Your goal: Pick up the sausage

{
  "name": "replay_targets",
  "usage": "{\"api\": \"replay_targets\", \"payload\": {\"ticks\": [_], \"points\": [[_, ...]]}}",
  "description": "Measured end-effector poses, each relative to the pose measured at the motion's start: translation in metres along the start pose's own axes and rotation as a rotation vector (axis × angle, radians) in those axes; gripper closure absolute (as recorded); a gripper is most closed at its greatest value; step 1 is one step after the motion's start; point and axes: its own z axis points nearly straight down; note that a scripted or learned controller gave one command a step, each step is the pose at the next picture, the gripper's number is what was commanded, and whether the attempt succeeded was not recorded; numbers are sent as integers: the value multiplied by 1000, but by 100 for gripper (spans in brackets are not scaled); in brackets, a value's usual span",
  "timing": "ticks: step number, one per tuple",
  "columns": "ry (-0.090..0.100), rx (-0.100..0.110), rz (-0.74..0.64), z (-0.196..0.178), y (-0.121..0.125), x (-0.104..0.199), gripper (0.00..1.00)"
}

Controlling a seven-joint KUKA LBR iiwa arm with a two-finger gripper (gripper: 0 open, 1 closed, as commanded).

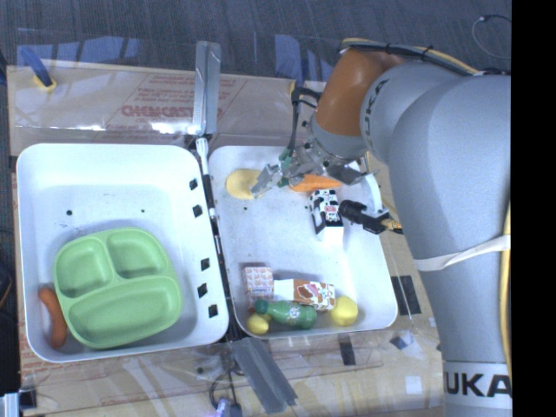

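Two white bins are sitting side by side on a taped bench over dark carpet. One green divided plate is filling the left bin, one sausage lying beside it. My gripper is hovering over the right bin, fingers released.

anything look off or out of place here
The sausage lies wedged between the green tray and the left bin's wall, beside the tray instead of on it. The gripper is over the right bin, far from it.
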Motion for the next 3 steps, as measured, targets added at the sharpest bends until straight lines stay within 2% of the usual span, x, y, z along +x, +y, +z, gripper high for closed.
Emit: {"api": "replay_targets", "payload": {"ticks": [1,2,3], "points": [[0,0,0,0,0,0,0],[-9,1,-190,-34,1,12,0],[-6,5,-288,7,9,43,0]]}}
